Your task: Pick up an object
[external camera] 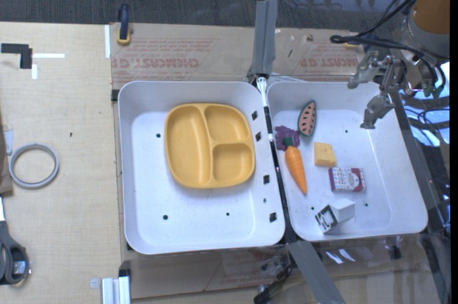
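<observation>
The right bin holds several small items. A watermelon slice lies at the far left, with purple grapes and an orange carrot below it. A yellow cheese block, a red and white carton and a small white and black box sit toward the middle and near side. My gripper hangs over the bin's far right part, above and to the right of the cheese. Its fingers stand open with nothing between them.
The left bin carries a yellow divided plate. A grey tape roll and scissors lie on the wooden bench at left. A blue and yellow clamp sits at the back. Cables trail at the right.
</observation>
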You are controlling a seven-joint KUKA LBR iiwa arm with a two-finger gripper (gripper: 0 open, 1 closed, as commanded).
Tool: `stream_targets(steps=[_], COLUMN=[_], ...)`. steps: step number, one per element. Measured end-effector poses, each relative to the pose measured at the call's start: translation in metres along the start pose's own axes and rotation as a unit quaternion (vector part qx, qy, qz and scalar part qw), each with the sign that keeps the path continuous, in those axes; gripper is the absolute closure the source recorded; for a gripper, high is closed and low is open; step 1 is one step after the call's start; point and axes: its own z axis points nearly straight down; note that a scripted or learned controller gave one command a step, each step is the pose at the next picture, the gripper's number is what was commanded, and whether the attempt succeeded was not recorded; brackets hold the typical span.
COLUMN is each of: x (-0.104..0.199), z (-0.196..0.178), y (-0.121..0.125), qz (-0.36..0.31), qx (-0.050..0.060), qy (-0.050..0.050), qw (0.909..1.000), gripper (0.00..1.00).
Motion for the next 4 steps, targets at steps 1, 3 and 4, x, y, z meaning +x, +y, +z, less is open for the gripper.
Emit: stream_targets(steps=[1, 3, 4], x=[0.037, -0.016, 0.015], z=[0.052, 0.107, 0.183], y=[-0.024, 0.015, 0.010], qz=[0.011, 0.163, 0.222], qx=[0.000, 0.000, 0.000], qy=[0.001, -0.001, 0.001], qw=[0.9999, 0.9866, 0.9750], gripper=[0.00, 0.00, 0.00])
